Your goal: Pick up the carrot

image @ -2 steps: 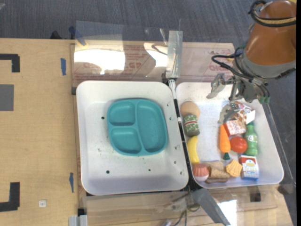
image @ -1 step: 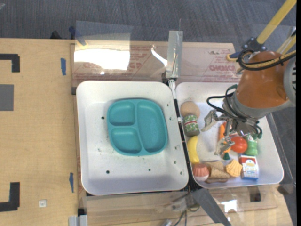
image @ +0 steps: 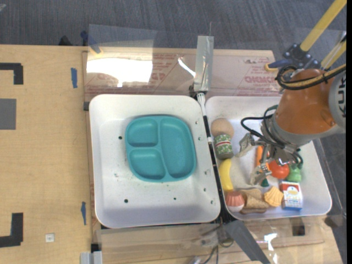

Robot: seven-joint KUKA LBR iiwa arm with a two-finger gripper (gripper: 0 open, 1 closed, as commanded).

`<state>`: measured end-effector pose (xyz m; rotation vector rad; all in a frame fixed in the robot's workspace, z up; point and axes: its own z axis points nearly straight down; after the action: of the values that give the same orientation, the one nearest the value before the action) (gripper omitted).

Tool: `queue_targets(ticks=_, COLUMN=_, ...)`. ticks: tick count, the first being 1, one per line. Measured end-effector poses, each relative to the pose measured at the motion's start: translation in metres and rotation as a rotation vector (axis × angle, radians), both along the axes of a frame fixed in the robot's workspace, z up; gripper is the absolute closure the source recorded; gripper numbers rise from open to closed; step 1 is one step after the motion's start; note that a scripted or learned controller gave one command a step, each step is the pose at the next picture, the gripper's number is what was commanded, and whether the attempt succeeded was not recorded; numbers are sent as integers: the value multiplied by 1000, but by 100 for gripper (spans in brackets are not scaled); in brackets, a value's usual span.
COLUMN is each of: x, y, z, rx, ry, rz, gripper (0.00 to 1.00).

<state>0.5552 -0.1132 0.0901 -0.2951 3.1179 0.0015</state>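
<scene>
Found the carrot [image: 259,154] in the right bin [image: 324,200], toward the middle of it, as a slim orange strip standing nearly upright in the view. Saw it directly under the end effector [image: 263,161], whose metal parts crowded round it and hid part of it; could not tell whether the end effector was spread, pressed together or pinching anything. Noted a red tomato [image: 279,170] just right of the carrot, with a green toy [image: 296,175] beside that. Spotted, along the bin's near edge, a small carton [image: 292,196], an orange shell-shaped piece [image: 273,197], a tan bread-like piece [image: 254,201] and a pink and red toy [image: 235,200], all close together. Picked out, down the bin's left side, a yellow banana [image: 225,175], a green-labelled can [image: 223,146] above it and a brown rounded toy [image: 221,127] above that, all apart from the carrot. Traced the arm [image: 302,106], with its orange band, coming in from the right over the bin. Made out a teal divided plate [image: 161,147] alone in the left bin [image: 104,120], well apart from the carrot. Saw both bins side by side on the tan desk [image: 38,164].
</scene>
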Motion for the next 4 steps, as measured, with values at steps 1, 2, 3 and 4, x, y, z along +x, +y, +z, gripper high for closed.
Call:
queue_targets(ticks=1, x=4, y=1, z=13, rx=-1, ry=-14, rz=0, gripper=100)
queue_targets(ticks=2, x=-64, y=5, z=2, rx=-5, ry=-13, rz=108, gripper=100)
queue_targets(ticks=3, x=-34, y=-28, z=199, rx=-7, ry=-6, rz=111, gripper=100)
queue_targets(ticks=4, x=-36, y=-26, z=194, rx=-2, ry=4, rz=112, gripper=0)
